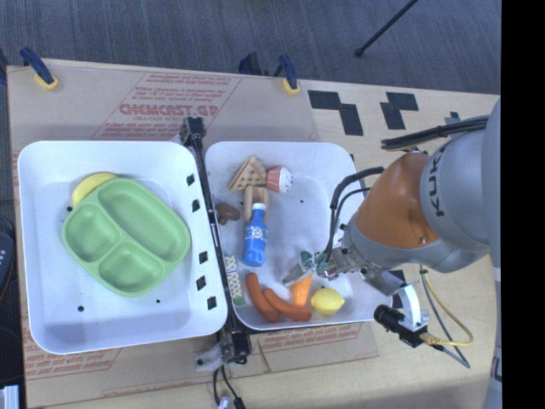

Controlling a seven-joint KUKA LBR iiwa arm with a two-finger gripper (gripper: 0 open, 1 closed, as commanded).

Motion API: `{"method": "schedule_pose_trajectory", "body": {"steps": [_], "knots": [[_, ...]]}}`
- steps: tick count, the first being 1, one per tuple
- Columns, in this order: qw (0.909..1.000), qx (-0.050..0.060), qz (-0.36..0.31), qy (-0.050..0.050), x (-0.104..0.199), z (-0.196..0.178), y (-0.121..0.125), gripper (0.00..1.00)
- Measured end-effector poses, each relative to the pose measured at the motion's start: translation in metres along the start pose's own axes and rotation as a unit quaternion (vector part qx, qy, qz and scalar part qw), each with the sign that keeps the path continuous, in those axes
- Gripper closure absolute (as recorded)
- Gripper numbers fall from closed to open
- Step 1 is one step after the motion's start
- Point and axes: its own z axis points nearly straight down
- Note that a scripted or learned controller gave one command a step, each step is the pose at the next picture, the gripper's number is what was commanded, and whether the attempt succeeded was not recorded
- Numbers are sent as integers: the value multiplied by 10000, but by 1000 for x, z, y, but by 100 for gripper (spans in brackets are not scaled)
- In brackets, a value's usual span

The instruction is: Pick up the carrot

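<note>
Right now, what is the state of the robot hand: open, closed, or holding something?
Hand: low in the right bin, just above the carrot; open or closed cannot be told.

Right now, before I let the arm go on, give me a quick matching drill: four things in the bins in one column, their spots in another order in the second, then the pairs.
Things:
1. green divided plate
2. blue bottle
3. carrot
4. lemon

Places:
A. middle of the right bin
B. left bin
C. right bin's near edge, just right of the carrot
D. right bin, just below the gripper

Pairs: 1-B, 2-A, 3-D, 4-C
</note>
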Motion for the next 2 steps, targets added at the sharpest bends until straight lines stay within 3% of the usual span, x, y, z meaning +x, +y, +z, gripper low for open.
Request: {"method": "schedule_pose_trajectory", "body": {"steps": [1, 2], "knots": [[10000, 4, -23, 3, 0, -10, 0, 100], [9999, -18, 145, -13, 17, -136, 18, 100]]}}
